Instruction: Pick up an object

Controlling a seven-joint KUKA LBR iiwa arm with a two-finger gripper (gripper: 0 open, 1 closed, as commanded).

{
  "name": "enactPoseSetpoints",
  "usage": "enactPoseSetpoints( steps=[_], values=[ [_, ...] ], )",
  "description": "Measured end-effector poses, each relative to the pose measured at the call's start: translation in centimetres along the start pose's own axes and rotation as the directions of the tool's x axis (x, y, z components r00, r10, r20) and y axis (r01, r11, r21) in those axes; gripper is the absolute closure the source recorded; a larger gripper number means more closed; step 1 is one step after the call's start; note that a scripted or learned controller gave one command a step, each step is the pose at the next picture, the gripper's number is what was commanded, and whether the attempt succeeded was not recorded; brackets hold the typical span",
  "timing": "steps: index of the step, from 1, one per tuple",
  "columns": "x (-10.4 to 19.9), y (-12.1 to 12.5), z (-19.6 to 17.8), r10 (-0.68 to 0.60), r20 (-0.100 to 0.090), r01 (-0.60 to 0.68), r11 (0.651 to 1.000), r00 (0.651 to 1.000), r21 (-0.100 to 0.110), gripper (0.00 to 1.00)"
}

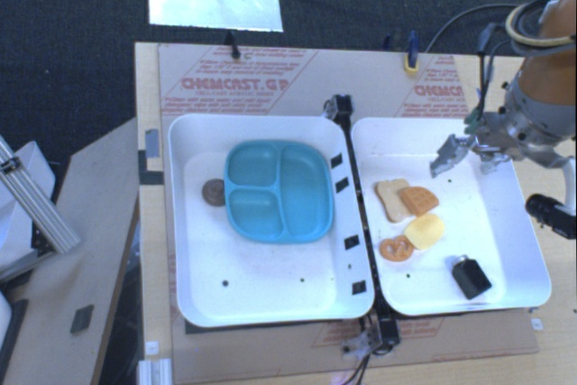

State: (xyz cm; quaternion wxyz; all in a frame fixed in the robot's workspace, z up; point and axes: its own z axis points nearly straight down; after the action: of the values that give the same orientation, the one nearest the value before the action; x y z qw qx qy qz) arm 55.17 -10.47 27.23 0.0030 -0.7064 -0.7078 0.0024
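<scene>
Over the right bin [518, 221], near its far edge, my gripper [448, 160] hangs above bare floor with nothing between the fingers. Can't tell whether they are apart or together at this size.

Candidates all sit nearer the camera than the gripper: toast [391, 199] with an orange cracker [420, 199] touching it, then a yellow piece [425, 232] overlapping a pretzel [396, 249], and a black block [471, 276] alone near the front right corner.

Risks as I see them:
- Food items are clustered and touching. A descent on the cracker likely catches the toast too, or pushes both sideways and closes on nothing.
- They look flat and low. Fingers may hit the bin floor before getting any purchase.
- Yellow piece rests partly on the pretzel, so it may tip or slide when touched.
- Block is isolated, the best bet, but close to the front wall; a finger may clip the rim.

Left bin [194, 284] holds a blue plate [275, 192] and a brown disc [214, 192], well apart from me.
</scene>
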Motion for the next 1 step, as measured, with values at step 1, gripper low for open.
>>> enactPoseSetpoints(
  steps=[1],
  values=[
    [0.02,0.17,-0.44,-0.002,0.001,0.002,1.0,1.0,-0.009,0.0]
  ],
)
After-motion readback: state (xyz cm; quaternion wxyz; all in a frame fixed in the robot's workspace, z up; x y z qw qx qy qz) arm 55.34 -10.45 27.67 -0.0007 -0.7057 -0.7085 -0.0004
